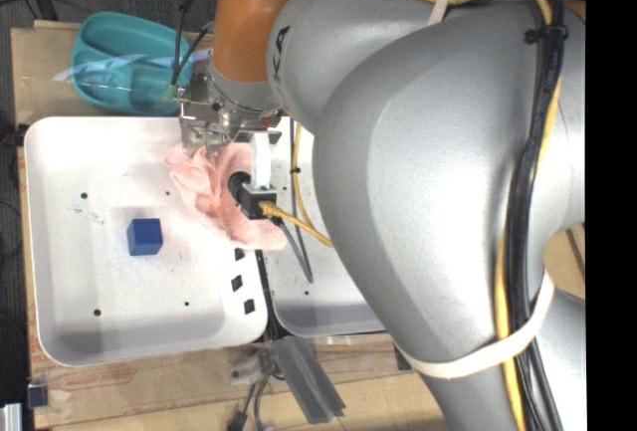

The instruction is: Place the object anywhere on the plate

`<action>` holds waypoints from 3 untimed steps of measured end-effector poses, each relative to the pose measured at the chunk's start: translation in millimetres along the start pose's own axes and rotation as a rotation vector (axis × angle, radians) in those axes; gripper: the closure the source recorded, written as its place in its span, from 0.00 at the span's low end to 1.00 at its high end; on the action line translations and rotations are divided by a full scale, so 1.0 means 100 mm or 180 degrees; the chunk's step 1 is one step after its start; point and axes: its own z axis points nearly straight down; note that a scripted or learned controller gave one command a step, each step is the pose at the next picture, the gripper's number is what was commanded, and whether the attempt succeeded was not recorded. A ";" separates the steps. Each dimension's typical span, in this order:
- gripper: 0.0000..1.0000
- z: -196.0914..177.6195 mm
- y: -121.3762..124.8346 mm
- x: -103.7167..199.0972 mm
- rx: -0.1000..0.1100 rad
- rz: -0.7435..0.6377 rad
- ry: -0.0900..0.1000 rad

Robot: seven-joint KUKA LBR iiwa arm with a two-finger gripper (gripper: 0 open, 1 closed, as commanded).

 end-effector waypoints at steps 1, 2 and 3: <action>1.00 0.10 -0.31 0.68 0.0008 -0.0480 -0.0002; 1.00 0.46 -1.11 0.32 0.0003 -0.0177 -0.0004; 1.00 0.10 -0.95 -0.52 -0.0010 -0.0358 0.0001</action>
